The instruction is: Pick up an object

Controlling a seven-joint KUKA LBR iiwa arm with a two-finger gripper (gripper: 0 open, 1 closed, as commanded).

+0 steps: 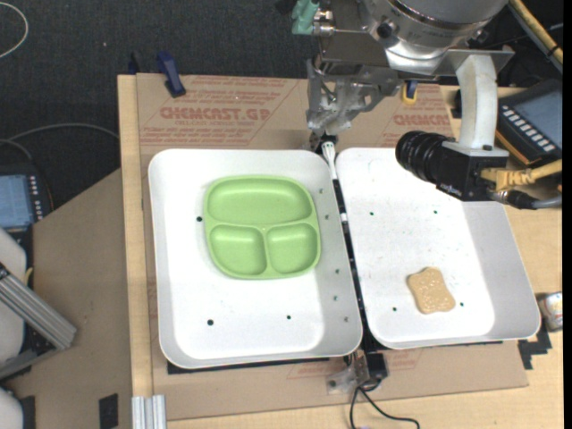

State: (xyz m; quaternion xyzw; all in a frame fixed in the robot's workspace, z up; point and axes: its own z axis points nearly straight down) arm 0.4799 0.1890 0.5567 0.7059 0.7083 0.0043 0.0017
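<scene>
1. Tray (261, 225): green, three compartments, lies flat in the middle of the left bin (179, 311). Nothing on it.
2. Gripper (332, 121): hangs above the far end of the seam between the two bins, over neither object. Nothing visible between its tips; whether they stand apart or together I cannot tell at this angle.
3. Right bin (483, 239): holds one small tan cracker-like piece (431, 290), near its front edge, well apart from the gripper.
4. Step, by my judgement: approach only, no grasp begun.
5. Next move calls for choosing a target, travelling over it, then descending; the tan piece looks the easier pinch, the tray needing a grip on its rim.
</scene>
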